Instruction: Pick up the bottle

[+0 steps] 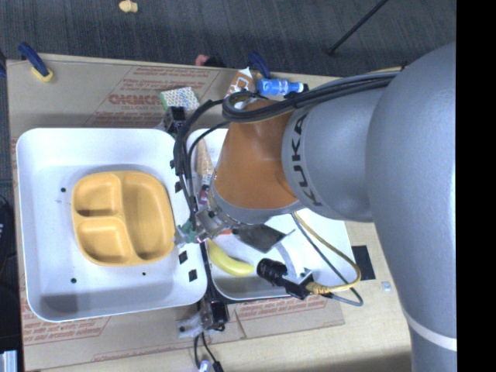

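Note:
My arm's orange band and grey body hang over the right bin and hide most of what lies in it. The gripper sits low at that bin's left wall, close to the divider between the two bins, with its lower end hidden under the wrist. A yellow banana lies in the right bin just below and right of the gripper. A dark grey flat piece lies beside the banana. I cannot make out a bottle among what is uncovered.
The left bin holds a yellow divided plate. Black cables loop from the wrist over the divider, and a black connector with a yellow lead hangs over the right bin's front edge. Blue clamps grip the cardboard base.

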`<state>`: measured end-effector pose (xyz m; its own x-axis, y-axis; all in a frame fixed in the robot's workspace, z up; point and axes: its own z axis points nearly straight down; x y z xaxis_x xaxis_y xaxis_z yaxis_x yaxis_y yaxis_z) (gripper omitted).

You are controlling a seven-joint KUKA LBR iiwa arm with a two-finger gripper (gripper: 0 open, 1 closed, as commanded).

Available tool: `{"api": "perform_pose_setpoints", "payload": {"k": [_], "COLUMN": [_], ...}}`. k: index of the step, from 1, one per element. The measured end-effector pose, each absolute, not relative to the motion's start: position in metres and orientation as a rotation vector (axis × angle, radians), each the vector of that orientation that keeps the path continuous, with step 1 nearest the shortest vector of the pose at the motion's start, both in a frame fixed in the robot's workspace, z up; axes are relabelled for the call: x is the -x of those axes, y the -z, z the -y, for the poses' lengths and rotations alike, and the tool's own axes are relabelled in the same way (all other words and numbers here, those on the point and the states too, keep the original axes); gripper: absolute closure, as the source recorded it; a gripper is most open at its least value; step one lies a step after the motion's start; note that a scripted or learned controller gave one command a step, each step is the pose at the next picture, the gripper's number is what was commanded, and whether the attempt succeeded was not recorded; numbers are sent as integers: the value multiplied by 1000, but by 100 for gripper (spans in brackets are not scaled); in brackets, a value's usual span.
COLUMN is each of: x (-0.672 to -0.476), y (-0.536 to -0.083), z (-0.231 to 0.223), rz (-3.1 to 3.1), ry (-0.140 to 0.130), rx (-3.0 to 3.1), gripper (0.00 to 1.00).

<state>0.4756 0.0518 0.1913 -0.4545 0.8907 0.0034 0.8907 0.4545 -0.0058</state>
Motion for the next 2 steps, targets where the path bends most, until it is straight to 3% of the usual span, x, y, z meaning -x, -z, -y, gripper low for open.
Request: {"api": "perform_pose_setpoints", "payload": {"k": [1, 2], "x": [-477, -476], "y": [-280, -209], "z": [-23, -99], "rz": [2769, 2635], "ry": [-1, -6], "rx": [1485, 1704], "gripper": [100, 100]}}
